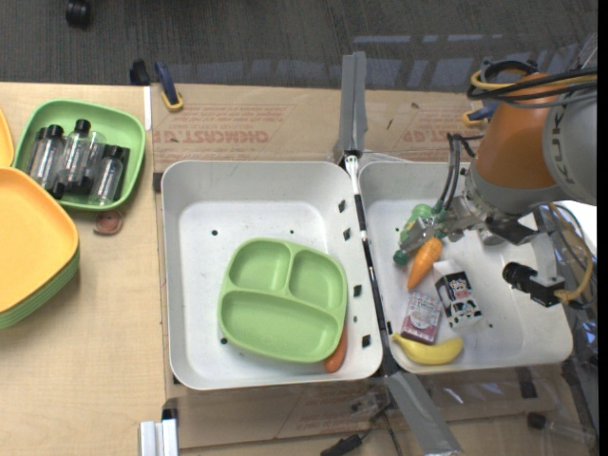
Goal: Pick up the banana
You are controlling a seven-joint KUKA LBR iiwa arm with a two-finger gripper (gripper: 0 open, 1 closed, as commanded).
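Well below the claw (454,218), banana (429,351)

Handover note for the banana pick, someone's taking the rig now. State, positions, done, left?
Gripper: low at the back of the right bin, over the carrot; open or shut can't be judged.
Banana: lying at the right bin's front edge, beside a small snack packet, well apart from the gripper.
Left bin: green divided plate.
Done: nothing; banana not grasped.
Left: move forward to the banana, grasp, lift.
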